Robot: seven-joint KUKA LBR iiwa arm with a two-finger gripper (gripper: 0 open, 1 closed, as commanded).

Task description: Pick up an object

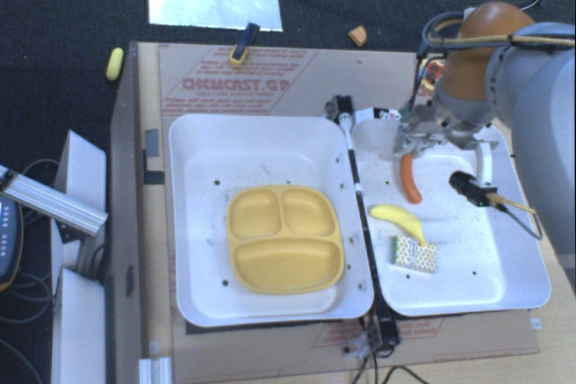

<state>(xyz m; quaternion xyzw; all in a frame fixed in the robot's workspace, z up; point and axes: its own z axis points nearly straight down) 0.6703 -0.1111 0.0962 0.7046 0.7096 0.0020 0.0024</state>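
Gripper [412,147] is sitting low over the right bin [517,274], in that bin's 11 o'clock sector, with the arm reaching in from 3 o'clock. Its tip is meeting, or nearly meeting, the 12 o'clock end of the orange sausage [410,181]. The wrist is masking the contact zone, so how wide the gripper is standing, and whether anything is sitting in it, cannot be told.

The sausage is lying flat on the bin floor, its long axis running 12 to 6 o'clock. A banana [397,217] is lying near its 6 o'clock end, apart from it. A patterned block [415,255] is resting just beside the banana at 5 o'clock. The left bin [202,162] is carrying a yellow divided plate [284,238], well apart from the work.

Step in hand, as judged: approach and seating on the sausage. The lift is not yet under way.

The next move is calling for closure across the sausage's narrow width, then a straight rise. Gripping this close to one end is risking a swing or slip; a hold nearer mid-length is looking safer.
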